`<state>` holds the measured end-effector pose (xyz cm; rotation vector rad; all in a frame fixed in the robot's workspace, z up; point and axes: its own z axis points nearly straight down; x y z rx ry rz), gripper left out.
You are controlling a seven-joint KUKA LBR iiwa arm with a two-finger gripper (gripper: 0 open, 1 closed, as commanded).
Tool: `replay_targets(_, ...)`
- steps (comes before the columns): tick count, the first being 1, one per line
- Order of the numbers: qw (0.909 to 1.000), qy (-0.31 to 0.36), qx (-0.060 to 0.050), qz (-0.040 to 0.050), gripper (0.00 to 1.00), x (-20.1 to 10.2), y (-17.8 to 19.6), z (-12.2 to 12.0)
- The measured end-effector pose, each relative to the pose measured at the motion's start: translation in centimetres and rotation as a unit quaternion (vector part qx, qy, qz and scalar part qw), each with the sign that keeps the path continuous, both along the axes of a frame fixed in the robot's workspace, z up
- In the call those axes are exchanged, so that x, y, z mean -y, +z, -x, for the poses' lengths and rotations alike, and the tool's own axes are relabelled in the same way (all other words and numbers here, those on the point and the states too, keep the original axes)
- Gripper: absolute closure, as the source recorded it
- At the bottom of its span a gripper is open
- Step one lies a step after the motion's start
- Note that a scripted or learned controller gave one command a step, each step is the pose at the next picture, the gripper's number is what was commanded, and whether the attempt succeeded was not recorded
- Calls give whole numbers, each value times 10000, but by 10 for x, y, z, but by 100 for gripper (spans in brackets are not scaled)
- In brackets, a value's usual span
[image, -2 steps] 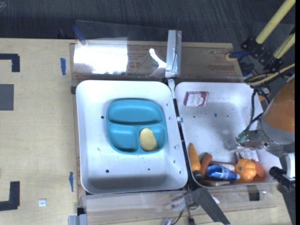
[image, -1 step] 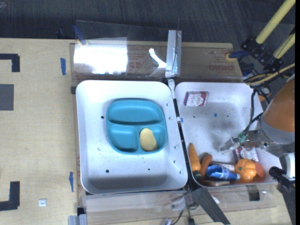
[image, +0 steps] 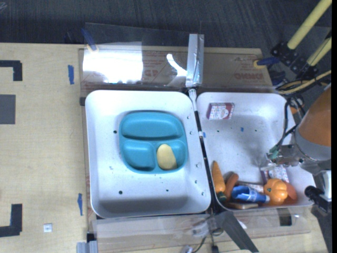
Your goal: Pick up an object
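Orange round object [image: 277,190]: glossy, fruit-shaped, with a small green top; it lies in the near right corner of the right bin [image: 247,141], touching the blue object.
Blue object [image: 247,195]: smooth plastic, elongated, lying flat just left of the orange one.
Carrot shapes [image: 218,178]: two tapered orange pieces, side by side against the bin's left wall.
Red-and-white packet [image: 220,111]: flat, rectangular, printed, well apart near the far wall.
Gripper [image: 281,159]: metal and cabling above a crinkled clear wrapper [image: 275,173], just over the orange object; whether the fingers are spread or closed, I cannot tell.
Arm [image: 316,125]: grey with orange band, at right edge.
Left bin [image: 105,141]: matte white, rounded corners, holds a teal sectioned tray [image: 142,136] with a pale yellow egg-like object [image: 166,156] in its near right compartment.
Surface [image: 37,157]: pale wood grain.
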<state>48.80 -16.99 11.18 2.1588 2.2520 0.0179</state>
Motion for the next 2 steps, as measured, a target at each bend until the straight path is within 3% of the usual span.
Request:
replay_targets(1,10000,2,-9,-3,100,0,8,0)
replay_targets(2,9998,197,-92,-30,100,-31,-25,-105)
